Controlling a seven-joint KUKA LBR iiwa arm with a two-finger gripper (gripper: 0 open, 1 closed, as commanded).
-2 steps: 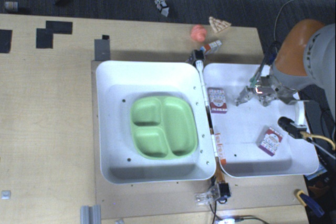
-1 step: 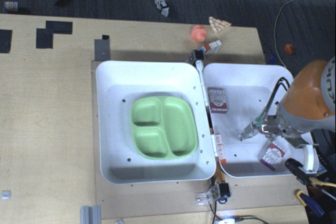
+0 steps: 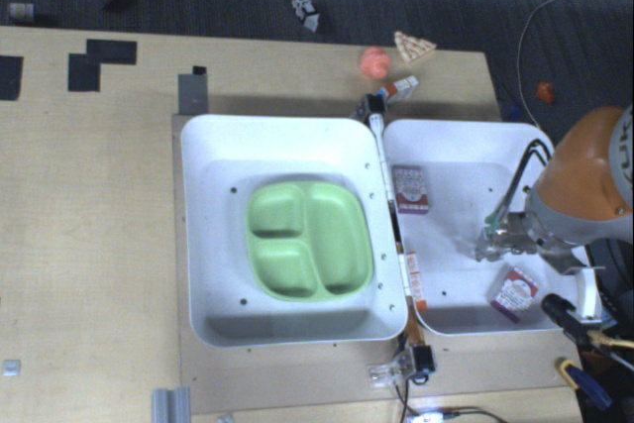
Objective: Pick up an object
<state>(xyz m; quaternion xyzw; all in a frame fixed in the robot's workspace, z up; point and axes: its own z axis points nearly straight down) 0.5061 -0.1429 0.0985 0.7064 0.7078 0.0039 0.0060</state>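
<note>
Small packet (image 3: 515,293), red and white, lies tilted near the front wall of the right bin (image 3: 451,139). Second packet (image 3: 410,189) flat near that bin's left wall. Gripper (image 3: 492,245) hangs just beside the first packet; jaws' state cannot be told. Green divided tray (image 3: 309,239) sits in left bin (image 3: 208,213).

The arm (image 3: 594,178) is cut off at the right edge, perhaps hiding bin wall.
</note>
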